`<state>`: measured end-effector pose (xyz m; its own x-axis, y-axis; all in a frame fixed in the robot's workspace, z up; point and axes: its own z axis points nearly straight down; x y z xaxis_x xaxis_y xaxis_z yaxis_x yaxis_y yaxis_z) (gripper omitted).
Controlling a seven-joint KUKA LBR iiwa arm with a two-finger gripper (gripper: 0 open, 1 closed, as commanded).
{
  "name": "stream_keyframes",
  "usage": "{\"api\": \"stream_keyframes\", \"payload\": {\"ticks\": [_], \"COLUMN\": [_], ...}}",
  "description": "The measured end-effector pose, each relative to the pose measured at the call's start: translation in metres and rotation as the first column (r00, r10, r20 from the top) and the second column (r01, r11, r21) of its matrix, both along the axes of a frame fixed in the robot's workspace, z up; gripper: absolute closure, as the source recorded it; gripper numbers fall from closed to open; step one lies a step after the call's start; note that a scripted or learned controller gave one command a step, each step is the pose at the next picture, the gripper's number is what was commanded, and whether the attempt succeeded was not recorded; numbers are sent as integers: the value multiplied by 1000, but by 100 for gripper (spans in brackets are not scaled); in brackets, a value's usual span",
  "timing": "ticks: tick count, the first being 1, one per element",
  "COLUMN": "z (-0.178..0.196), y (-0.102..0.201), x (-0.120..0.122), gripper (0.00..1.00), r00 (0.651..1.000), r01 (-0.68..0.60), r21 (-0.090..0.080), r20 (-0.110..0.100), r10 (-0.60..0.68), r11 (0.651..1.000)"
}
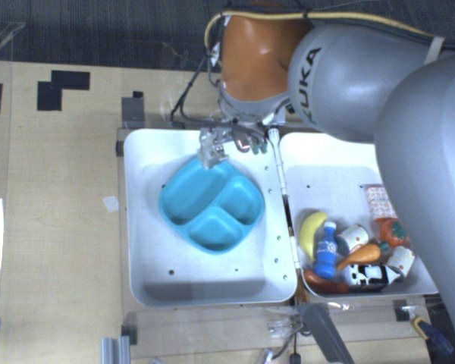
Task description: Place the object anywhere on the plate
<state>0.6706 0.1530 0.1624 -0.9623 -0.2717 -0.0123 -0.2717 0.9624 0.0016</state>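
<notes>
A smooth, matt blue plastic plate (212, 207) sits in a white plastic bin (148, 279) with a soft sheen, left of centre. The right bin (326, 165) looks the same. The arm (379, 67) at upper right has a glossy grey shell and a shiny orange band (254, 51). The gripper (212, 152) looks like bare metal. The bench (53, 226) at left looks like pale matt wood.
</notes>
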Motion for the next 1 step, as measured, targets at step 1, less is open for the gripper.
{"api": "stream_keyframes", "payload": {"ticks": [1], "z": [61], "y": [48], "x": [0], "gripper": [100], "r00": [992], "r01": [-125], "r21": [0], "r20": [2], "r10": [125], "r11": [992]}}
